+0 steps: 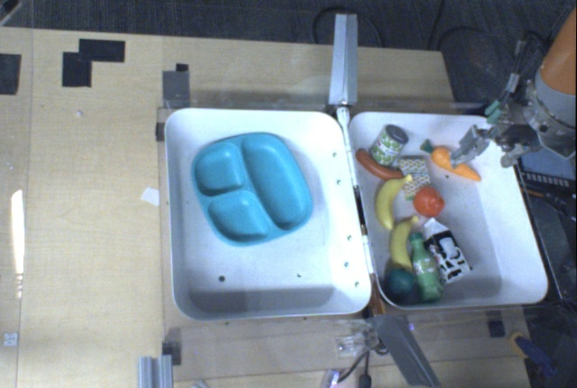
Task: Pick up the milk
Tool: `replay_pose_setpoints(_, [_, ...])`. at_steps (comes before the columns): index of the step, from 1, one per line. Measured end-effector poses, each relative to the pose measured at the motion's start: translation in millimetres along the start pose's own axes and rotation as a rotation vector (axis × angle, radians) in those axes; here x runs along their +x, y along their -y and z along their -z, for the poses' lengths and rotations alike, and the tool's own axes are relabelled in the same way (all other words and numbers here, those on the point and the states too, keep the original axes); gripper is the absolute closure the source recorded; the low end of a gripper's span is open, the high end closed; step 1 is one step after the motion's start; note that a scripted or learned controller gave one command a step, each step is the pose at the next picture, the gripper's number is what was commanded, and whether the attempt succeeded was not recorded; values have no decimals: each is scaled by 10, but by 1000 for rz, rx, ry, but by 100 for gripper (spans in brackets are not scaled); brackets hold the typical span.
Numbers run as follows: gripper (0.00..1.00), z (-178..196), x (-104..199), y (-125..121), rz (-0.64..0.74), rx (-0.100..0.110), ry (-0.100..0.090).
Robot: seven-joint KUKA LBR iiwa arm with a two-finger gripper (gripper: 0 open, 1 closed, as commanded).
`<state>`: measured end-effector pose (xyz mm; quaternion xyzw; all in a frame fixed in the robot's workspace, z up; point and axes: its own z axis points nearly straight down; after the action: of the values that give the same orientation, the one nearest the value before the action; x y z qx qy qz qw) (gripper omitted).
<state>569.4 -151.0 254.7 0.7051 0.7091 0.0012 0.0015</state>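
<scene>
Two white bins on the counter (108, 224): milk (448, 254) lying near-right, beside the bottle (424, 267). Gripper (475, 143) hovering far-right over the carrot (453, 163), apparently open, holding nothing. Best approached from above, clear of neighbours.

My arm (559, 97) is cut by the right edge; my gripper's (476, 143) fingers are too blurred to read.

Even overhead light, slightly soft focus
</scene>
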Motion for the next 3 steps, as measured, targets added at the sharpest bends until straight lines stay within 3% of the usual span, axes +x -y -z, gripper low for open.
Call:
replay_pose_setpoints(1, [0,-1051,313,561,-149,1,0])
replay_pose_setpoints(2, [0,-1650,-49,779,-39,-11,2])
replay_pose_setpoints(3, [0,-1651,-49,779,-38,-11,2])
